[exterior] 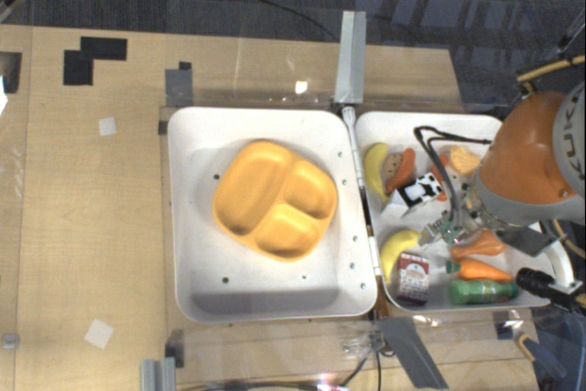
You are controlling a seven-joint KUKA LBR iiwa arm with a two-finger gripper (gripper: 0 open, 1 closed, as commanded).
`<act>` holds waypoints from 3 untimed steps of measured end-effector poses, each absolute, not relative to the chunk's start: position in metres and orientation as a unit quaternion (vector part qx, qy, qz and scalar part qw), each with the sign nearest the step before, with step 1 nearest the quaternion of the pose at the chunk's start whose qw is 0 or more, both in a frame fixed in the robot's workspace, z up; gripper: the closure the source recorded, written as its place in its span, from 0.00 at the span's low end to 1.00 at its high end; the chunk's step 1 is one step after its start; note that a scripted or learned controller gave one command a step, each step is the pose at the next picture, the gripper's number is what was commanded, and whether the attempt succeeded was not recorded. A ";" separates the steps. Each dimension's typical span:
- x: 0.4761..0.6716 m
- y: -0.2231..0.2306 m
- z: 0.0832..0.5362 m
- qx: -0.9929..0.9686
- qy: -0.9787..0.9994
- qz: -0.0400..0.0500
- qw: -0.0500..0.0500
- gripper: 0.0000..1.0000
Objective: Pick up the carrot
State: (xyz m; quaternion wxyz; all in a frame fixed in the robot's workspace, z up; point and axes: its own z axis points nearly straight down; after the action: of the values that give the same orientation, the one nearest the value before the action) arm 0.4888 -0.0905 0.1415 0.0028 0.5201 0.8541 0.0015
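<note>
The carrot [486, 270] is a small orange piece lying in the right bin [385, 128], near its front right corner. Another orange piece [479, 244] lies just behind it and touches it. The gripper [450, 226] hangs low in this bin below the arm's orange band [529, 156]. It is just left of and behind the carrot, over the middle of the bin. The wrist hides part of what lies under it. I see nothing between the fingers.
The left bin [192, 288] holds a yellow divided plate [275, 197]. Crowded around the carrot are a green vegetable [481, 292], a red box [414, 277], a yellow fruit [398, 244], a black-and-white toy [423, 190] and a yellow piece [375, 162]. A black cable [430, 137] loops behind them.
</note>
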 end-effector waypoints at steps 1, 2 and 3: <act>0.488 0.037 0.185 0.616 0.788 0.003 0.001 1.00; 0.495 -0.044 0.204 0.632 0.775 0.001 0.003 1.00; 0.521 -0.121 0.235 0.551 0.834 0.001 0.004 1.00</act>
State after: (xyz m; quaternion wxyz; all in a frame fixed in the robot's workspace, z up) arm 0.5212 -0.1212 0.2348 0.0038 0.5510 0.8345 0.0007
